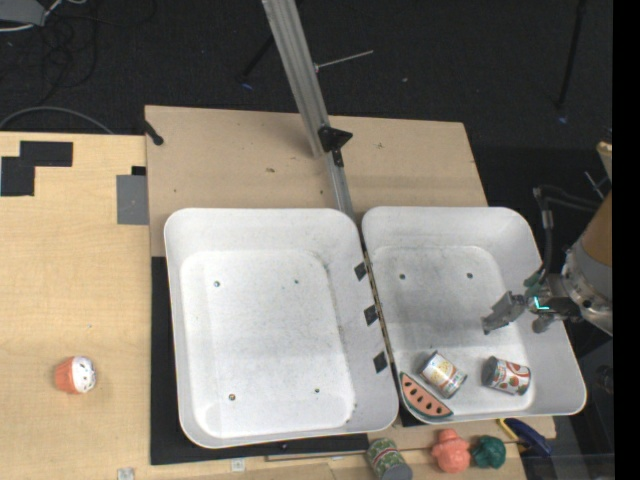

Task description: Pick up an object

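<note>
Pincer (512, 310) hovered over the right bin (450, 230), just above the red-and-white can (507, 376); we could not tell whether it was clenched.

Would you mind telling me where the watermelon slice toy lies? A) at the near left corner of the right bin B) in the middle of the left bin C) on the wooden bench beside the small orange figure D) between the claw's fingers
A: the watermelon slice toy lies at the near left corner of the right bin, just left of a small can, apart from the claw.
</note>
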`<state>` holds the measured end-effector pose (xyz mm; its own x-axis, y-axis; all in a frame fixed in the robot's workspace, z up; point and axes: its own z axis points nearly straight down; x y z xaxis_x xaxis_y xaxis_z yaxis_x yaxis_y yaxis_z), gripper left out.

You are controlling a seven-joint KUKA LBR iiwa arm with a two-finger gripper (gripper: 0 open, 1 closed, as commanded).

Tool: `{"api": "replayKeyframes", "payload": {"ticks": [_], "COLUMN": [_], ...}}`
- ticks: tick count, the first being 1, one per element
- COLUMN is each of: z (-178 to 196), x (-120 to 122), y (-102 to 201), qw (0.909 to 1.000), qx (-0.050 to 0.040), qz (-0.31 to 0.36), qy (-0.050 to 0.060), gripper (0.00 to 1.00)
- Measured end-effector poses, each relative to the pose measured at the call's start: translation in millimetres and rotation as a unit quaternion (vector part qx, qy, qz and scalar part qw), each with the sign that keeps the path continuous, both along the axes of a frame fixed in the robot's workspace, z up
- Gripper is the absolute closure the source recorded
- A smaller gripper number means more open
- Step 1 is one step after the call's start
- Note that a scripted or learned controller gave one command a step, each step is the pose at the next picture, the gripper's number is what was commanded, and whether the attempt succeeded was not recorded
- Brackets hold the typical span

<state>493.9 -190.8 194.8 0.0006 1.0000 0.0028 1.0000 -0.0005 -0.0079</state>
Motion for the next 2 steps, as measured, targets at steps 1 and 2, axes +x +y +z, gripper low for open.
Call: {"api": "replayKeyframes", "payload": {"ticks": [1, 2], "z": [2.2, -53.1], "x": [1.0, 9.7], "y": [-0.4, 3.7], "qw": [1.0, 1.0], "qx": [-0.0007, 0.0002], "qz": [0.0, 0.0], "qy": [-0.003, 0.0], "gripper": [0.0, 0.0]}}
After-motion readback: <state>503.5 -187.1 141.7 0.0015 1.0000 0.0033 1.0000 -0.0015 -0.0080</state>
